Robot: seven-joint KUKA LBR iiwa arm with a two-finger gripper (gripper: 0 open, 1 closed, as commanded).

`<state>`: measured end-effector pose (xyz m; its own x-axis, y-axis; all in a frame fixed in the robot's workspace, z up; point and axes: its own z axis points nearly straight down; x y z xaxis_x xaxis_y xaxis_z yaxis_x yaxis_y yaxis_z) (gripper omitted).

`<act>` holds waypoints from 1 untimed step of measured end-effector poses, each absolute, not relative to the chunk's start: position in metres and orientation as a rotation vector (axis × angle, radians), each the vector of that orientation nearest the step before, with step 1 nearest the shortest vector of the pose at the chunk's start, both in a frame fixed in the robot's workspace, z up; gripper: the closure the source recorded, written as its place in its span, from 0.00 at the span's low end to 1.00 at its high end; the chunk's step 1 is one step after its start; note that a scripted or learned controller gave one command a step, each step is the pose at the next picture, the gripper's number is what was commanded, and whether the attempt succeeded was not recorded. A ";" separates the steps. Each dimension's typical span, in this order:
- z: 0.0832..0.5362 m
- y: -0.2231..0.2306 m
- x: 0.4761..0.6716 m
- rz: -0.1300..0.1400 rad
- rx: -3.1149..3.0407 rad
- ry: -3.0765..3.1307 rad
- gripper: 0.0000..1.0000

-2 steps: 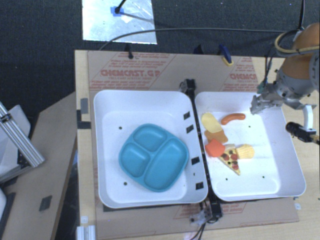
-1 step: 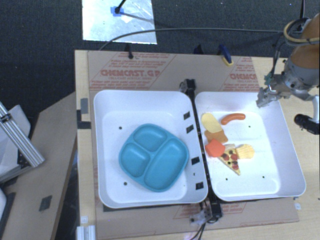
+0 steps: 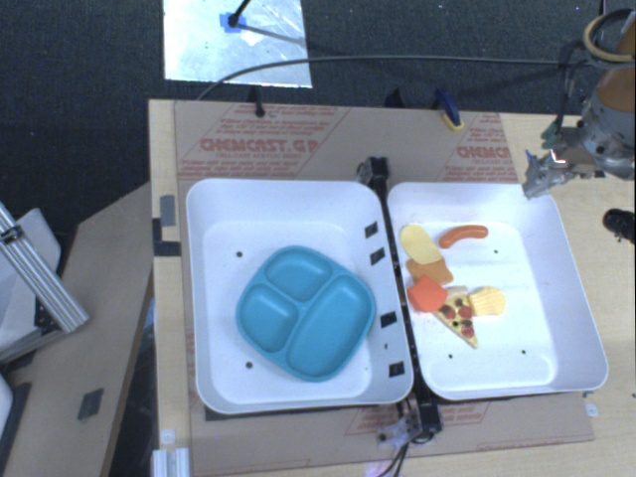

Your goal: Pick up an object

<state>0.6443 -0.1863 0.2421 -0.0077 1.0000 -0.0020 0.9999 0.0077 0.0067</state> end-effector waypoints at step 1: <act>0.233 -0.136 0.631 0.002 2.211 2.232 1.00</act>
